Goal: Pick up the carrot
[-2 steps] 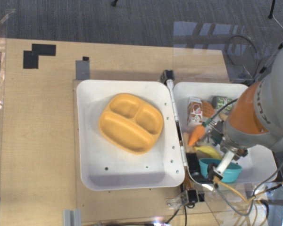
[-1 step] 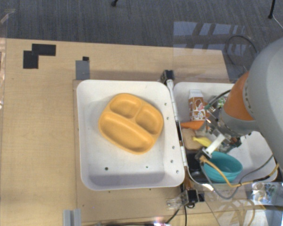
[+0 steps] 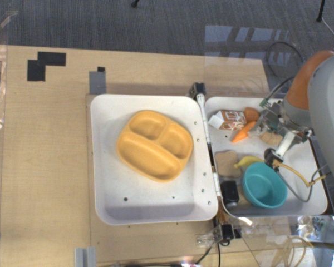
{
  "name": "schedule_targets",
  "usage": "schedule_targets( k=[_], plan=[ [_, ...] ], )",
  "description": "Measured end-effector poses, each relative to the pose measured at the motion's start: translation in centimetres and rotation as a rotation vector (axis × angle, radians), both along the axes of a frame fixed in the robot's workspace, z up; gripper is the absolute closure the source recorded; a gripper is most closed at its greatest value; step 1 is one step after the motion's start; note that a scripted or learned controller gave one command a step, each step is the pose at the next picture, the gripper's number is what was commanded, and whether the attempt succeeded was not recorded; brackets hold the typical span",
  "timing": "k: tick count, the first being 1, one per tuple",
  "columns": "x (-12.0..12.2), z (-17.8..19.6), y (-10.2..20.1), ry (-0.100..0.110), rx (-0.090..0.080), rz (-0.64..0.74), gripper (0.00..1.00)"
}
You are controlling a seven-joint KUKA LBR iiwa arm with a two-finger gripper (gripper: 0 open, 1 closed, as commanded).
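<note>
The small orange carrot (image 3: pixel 244 132) lies in the right white bin (image 3: pixel 317 204), beside a small carton (image 3: pixel 228 119). The gripper (image 3: pixel 263 125) sits just right of it — finger opening cannot be told.

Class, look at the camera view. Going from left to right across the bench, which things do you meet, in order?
Black tape marks → yellow divided plate in the left bin → small carton → carrot → pincer → grey arm.
</note>
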State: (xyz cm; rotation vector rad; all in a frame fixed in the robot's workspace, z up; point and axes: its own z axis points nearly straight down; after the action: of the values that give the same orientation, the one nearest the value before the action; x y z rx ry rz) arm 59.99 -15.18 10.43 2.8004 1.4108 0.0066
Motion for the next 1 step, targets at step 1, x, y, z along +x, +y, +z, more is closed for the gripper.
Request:
schedule_targets(
  k=[1],
  plan=[
    [-0.06, -1.76, 2.93, 0.002, 0.003, -0.013, 0.00]
  ],
)
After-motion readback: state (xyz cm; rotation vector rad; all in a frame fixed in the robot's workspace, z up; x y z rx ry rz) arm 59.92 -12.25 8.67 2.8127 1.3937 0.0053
